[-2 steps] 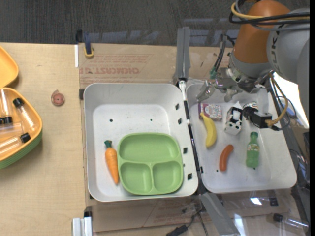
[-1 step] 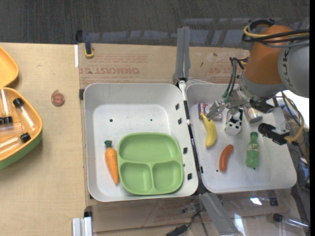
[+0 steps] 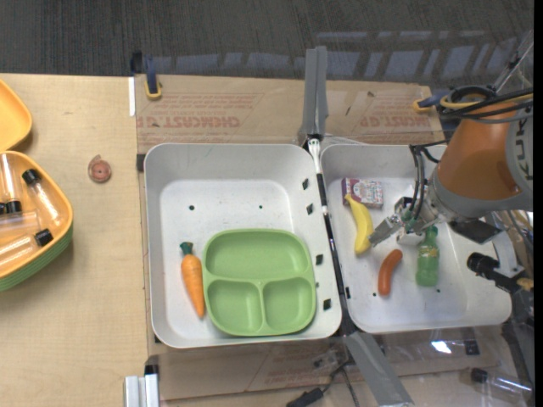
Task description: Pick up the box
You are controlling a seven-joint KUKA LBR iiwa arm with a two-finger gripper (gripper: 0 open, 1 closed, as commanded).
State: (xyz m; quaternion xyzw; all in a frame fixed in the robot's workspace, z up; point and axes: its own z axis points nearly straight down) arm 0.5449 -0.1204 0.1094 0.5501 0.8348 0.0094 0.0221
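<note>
Two white bins sit on the bench: the left bin [image 3: 161, 227] holds a carrot [image 3: 193, 280] and green tray [image 3: 259, 282]. Rightward, the box [image 3: 366, 192] lies above a banana [image 3: 362, 223]. The gripper [image 3: 405, 225] hangs nearby; its finger state cannot be determined. Centre over the box, clear of the banana, before closing.

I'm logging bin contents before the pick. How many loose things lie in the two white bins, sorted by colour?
Orange: 2, carrot and sausage-shaped piece
Green: 2, divided plate and bottle
Yellow: 1, banana
Purple and white: 1, box
Total: 6
</note>
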